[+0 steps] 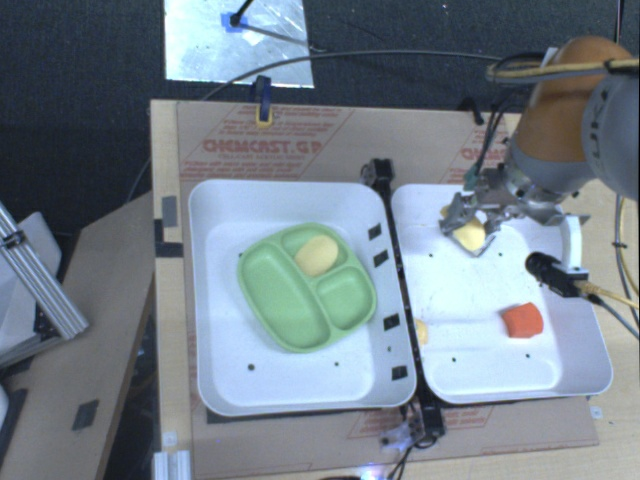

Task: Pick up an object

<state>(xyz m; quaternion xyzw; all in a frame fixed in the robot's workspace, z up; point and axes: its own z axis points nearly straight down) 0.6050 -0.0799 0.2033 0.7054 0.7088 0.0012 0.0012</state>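
camera view: two-finger metal gripper (pixel 472 230) sits at 12 o'clock in the right shallow white bin (pixel 580 368), fingers closed round a small pale-yellow soft lump (pixel 468 236). looks grasped but not clearly lifted yet. orange block (pixel 521 321) at 4 o'clock, untouched.
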